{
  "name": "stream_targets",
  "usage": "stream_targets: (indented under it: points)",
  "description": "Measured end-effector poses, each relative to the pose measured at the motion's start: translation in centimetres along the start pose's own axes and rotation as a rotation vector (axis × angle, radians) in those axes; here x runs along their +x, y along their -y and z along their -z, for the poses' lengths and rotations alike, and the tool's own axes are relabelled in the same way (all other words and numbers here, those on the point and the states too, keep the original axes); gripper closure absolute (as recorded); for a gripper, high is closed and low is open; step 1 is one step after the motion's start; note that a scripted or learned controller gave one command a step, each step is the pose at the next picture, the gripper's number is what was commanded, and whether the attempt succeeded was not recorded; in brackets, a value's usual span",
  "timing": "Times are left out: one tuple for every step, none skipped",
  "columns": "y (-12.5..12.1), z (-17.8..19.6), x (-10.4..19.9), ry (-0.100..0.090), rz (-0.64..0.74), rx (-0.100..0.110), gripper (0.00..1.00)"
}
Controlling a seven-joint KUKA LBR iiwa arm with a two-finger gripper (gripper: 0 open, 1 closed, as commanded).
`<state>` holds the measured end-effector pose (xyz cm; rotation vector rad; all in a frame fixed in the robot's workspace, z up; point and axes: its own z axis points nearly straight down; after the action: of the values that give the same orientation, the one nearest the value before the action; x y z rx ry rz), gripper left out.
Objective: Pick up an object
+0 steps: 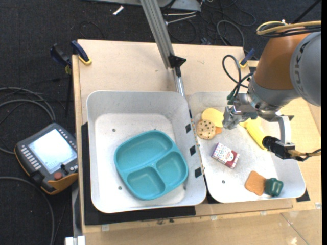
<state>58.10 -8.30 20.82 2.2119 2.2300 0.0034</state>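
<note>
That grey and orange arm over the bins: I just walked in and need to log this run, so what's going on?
The arm's pincer hangs low in the right white bin, beside a round yellow piece and a speckled cookie. Nothing is visibly gripped. A small pink-and-white carton, a yellow banana and an orange and green piece lie nearby. The left white bin holds a teal divided tray.

Pale wooden bench (pixel 127 65) on dark carpeted floor (pixel 36 14); loose black cables (pixel 225 19) behind, handheld control pendant (pixel 48 157) at left.
</note>
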Motion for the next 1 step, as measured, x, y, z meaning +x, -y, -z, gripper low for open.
stream_targets:
  points:
    - [-0.19,-0.31,4.86,-0.001,0.000,0.003,1.00]
